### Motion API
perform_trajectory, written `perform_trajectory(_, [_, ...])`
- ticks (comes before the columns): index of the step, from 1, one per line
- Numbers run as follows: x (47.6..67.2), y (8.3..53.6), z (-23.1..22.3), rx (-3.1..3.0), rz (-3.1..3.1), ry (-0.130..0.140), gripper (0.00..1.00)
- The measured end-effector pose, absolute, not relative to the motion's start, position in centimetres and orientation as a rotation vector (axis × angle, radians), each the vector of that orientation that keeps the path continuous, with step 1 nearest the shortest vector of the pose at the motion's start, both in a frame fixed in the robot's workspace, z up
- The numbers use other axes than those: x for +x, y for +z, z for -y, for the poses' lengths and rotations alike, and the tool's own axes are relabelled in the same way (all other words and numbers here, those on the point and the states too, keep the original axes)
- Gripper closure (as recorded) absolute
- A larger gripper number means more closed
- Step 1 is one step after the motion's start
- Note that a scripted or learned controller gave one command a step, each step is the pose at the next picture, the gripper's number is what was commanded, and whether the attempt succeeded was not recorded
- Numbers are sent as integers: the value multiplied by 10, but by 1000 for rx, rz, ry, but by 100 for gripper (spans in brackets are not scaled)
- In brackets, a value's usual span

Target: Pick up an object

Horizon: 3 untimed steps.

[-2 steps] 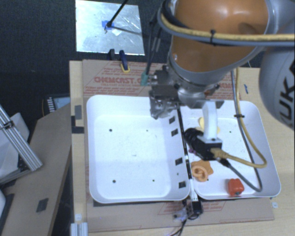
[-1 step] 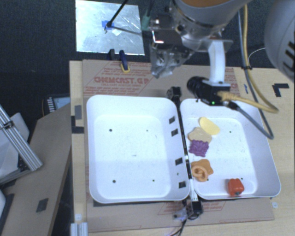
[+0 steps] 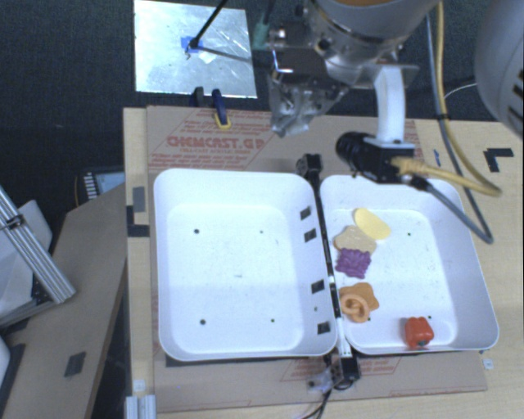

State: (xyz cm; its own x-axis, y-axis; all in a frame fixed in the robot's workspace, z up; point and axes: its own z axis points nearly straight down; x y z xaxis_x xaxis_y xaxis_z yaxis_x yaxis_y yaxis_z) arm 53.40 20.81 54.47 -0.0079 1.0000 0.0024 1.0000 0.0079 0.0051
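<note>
Arm: we see it [image 3: 368, 24] at the top of the view, cut off by the upper edge.
End effector: it [image 3: 293, 110] hangs above the surface [image 3: 213, 135] behind the bins; blurred, so we cannot tell how it stands.
Left bin: white [image 3: 237, 196].
Right bin: [image 3: 442, 245] holds five pieces along its left side.
Yellow piece: [image 3: 372, 223] an oval, long axis slanting from upper left to lower right.
Beige piece: [image 3: 354, 239] just below it, touching.
Purple piece: [image 3: 354, 262] under the beige one.
Orange-tan piece: [image 3: 358, 303] near the divider; shape hard to make out.
Red piece: [image 3: 418, 331] by the near rim, apart.
</note>
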Motion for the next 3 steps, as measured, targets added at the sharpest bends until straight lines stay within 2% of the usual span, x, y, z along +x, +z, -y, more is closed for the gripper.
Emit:
perform_trajectory(1, [529, 458, -236, 2216, -2231, -9, 100])
perform_trajectory(2, [490, 541, -235, 2212, -2227, 16, 100])
perform_trajectory(3, [491, 535, -234, 2216, -2227, 3, 0])
